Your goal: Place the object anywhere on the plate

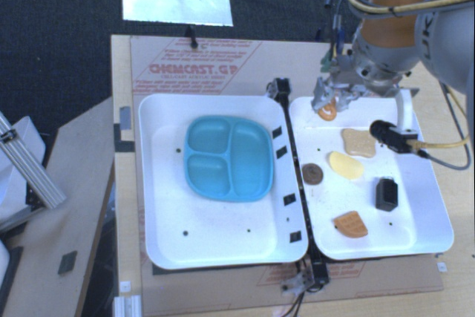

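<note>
Right bin [427,234]: orange wedge [350,224] nearest, then black block [386,194], brown disc [312,174], yellow oval [346,165], tan slab [359,142]
Left bin [159,234]: blue divided plate [226,158] lies flat
Gripper [327,105]: at right bin's far left corner, fingers pinching small orange ring [327,113], well apart from plate

I see two bins side by side on the table [126,159], plate [226,158] in my left bin [159,234], five small pieces scattered in the right bin [427,230], tool [330,102] over its far left corner, ring-shaped piece [327,113] between its fingers.
</note>
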`<state>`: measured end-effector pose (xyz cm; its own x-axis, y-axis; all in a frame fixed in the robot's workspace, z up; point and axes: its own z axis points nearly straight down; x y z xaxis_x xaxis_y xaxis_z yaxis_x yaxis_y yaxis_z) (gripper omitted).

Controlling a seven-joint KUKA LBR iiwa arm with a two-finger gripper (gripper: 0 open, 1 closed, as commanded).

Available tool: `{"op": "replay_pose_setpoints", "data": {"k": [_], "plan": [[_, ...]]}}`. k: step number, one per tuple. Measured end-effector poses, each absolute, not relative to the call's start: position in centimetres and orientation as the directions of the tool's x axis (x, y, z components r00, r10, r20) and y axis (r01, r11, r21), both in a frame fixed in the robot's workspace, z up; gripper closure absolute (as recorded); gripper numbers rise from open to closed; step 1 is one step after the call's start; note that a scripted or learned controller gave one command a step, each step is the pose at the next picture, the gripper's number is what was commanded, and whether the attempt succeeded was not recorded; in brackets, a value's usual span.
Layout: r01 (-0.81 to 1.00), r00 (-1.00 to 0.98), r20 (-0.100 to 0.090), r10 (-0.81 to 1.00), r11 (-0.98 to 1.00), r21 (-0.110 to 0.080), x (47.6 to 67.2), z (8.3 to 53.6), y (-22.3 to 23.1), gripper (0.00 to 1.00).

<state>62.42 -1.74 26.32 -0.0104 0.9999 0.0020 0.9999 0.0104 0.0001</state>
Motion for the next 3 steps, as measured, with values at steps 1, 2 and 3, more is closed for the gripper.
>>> {"op": "replay_pose_setpoints", "data": {"k": [1, 2, 3], "plan": [[1.0, -0.009, 0.001, 1.0, 0.009, 0.0, 61.9, 24.6, 3.3, 1.0], [1.0, -0.01, 0.002, 1.0, 0.01, -0.001, 61.2, 23.2, 8.8, 1.0], [1.0, -0.01, 0.001, 1.0, 0.01, 0.001, 60.6, 22.8, 14.6, 1.0]]}}
